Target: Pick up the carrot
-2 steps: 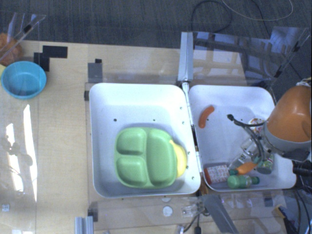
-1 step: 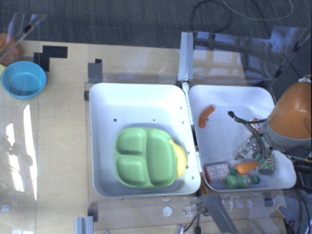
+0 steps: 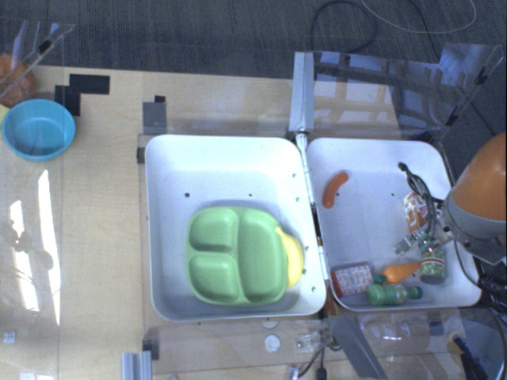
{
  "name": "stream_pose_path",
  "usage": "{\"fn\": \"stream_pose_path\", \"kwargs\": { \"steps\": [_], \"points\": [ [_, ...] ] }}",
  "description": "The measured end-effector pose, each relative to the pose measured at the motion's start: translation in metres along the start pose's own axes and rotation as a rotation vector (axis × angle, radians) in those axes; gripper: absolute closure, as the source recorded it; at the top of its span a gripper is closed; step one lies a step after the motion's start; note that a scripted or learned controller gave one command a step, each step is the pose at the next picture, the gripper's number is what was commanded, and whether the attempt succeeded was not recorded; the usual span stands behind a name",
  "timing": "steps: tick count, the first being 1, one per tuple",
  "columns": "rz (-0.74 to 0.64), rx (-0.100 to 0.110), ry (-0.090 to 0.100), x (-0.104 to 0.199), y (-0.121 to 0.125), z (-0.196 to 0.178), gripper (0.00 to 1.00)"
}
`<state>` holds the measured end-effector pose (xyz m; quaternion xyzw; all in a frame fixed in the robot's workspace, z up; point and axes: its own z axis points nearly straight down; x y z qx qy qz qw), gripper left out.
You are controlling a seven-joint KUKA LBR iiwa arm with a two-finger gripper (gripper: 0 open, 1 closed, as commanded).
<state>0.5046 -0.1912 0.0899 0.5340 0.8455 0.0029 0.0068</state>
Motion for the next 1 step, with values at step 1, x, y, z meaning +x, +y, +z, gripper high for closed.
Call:
{"fn": "stream_pose_path", "kwargs": {
  "steps": [1],
  "points": [
    [0.296, 0.0, 0.001, -0.0127, -0.0015, 0.0005, 1.0]
  ]
}}
